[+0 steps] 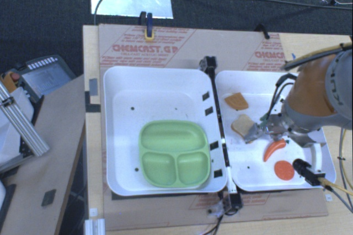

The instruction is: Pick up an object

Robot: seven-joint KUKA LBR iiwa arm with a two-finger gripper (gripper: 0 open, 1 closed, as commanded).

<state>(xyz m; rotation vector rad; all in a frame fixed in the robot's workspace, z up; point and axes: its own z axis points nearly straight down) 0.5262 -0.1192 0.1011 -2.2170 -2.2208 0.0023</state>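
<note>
In the right bin point(242, 180) lie an orange wedge-shaped piece point(236, 101), a tan bread-like slice point(241, 125), an orange-red carrot-like piece point(273, 149) and a red disc point(284, 170). My gripper point(257, 132) reaches in from the right and hangs low over the bin's middle. Its tips sit at the right edge of the tan slice, just left of the carrot piece. Nothing shows between the fingers.
The left bin point(118, 118) holds a green three-compartment plate point(175, 153). A black divider clip strip point(215, 112) runs between the bins. A grey device point(47, 76) and metal rail point(22, 121) sit on the side table at left.
</note>
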